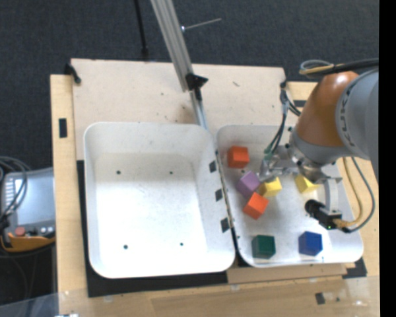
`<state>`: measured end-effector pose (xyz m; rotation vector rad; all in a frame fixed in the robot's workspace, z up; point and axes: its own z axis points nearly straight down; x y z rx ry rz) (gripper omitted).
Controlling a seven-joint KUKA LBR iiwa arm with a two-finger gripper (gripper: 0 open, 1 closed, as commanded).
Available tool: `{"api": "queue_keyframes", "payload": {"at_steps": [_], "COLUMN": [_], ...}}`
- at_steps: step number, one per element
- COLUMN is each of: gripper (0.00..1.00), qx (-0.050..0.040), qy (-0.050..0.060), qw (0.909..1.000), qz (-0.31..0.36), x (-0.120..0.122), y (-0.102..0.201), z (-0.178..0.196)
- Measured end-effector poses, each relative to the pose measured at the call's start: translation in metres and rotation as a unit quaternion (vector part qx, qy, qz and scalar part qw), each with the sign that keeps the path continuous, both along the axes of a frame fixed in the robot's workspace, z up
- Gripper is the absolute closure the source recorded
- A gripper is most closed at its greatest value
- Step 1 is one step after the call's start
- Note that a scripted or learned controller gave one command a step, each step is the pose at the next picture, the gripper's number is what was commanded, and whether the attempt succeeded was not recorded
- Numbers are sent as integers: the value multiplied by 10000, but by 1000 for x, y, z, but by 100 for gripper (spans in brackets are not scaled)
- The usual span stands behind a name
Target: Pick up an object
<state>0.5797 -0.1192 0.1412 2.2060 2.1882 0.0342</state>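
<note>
— Seven blocks lie in the right bin, and our gripper hangs low among the middle ones. Which do we go for?

— We judge the yellow block, touching the purple block on its right side. The tool sits just above it. Whether the fingers stand wide or narrow we cannot tell; the wrist hides them.

— Then how do we do it well?

— We should come straight down and centre on the yellow block, because the purple block presses against it and an orange block lies just below the purple one. An off-centre close would likely pinch two, or shove the cluster.

— What else is around?

— A second orange block above the purple block, another yellow one well to its right under the arm, and a green block and blue block lower down. The left bin sits beyond the divider.
</note>
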Motion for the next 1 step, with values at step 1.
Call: {"api": "queue_keyframes", "payload": {"at_steps": [1], "gripper": [100], "qx": [36], "qy": [173], "qw": [9998], "qz": [51], "x": [-2], "y": [-1], "z": [44]}}
